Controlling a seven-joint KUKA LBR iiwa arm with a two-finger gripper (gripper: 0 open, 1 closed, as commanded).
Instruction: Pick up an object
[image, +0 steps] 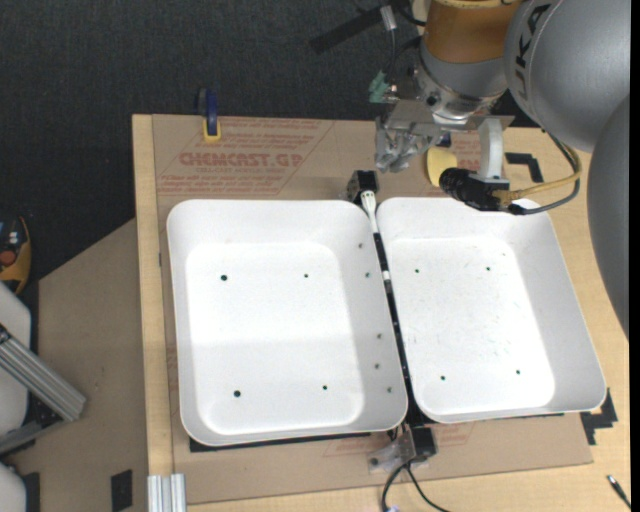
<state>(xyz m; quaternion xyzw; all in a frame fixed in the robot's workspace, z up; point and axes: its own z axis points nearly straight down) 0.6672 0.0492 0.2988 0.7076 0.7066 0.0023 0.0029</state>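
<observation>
My gripper (400, 150) hangs above the far edge of the bench, just beyond the far left corner of the right bin (570, 300). A small pale yellow object (438, 165) shows right beside it, under the wrist and outside the bin's far rim. I cannot tell whether the gripper is touching or holding it. The left bin (185, 300) lies to the left of the gripper, nearer the camera.
Both bins sit on a brown board (260, 150) with red lettering. A black connector with a yellow cable (475, 188) hangs off the wrist over the right bin's far rim. A blue clamp (208, 112) is at the board's far left. Black clips (362, 186) join the bins.
</observation>
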